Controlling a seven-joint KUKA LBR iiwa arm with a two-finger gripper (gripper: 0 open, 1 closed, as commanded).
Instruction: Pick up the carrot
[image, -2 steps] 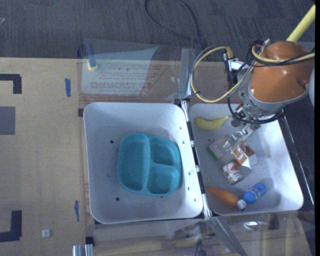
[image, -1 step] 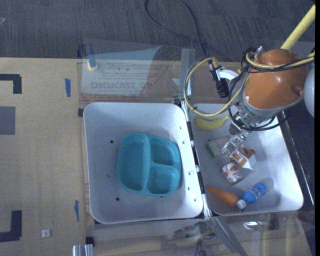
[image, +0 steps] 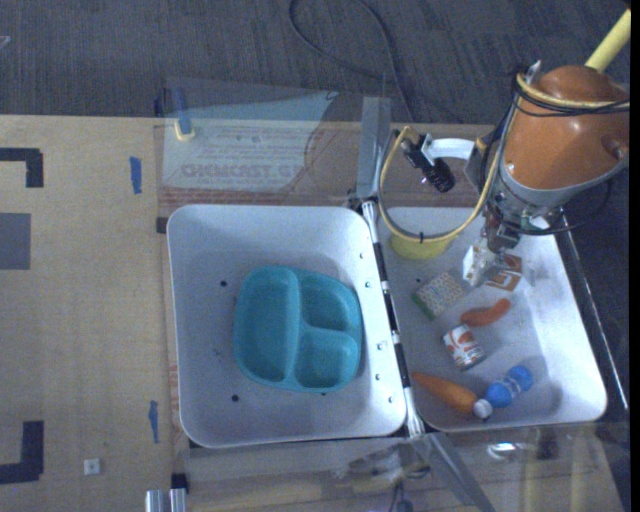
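Observation:
The carrot (image: 446, 392) is orange and lies on its side near the front edge of the right bin (image: 575, 330), left of centre. My gripper (image: 488, 258) hangs below the orange-banded wrist over the back part of that bin. It is well behind the carrot, close to a small red and white carton (image: 506, 274). The wrist hides much of the gripper from this slanted view. Nothing from the bin is seen lifted.
Near the carrot are a blue bottle (image: 506, 386) with a white cap, a red and white can (image: 463, 346), a sausage (image: 486, 314) and a green patterned box (image: 440, 294). A yellow bowl (image: 412, 244) stands at back left. A teal divided plate (image: 298, 328) lies in the left bin (image: 200, 250).

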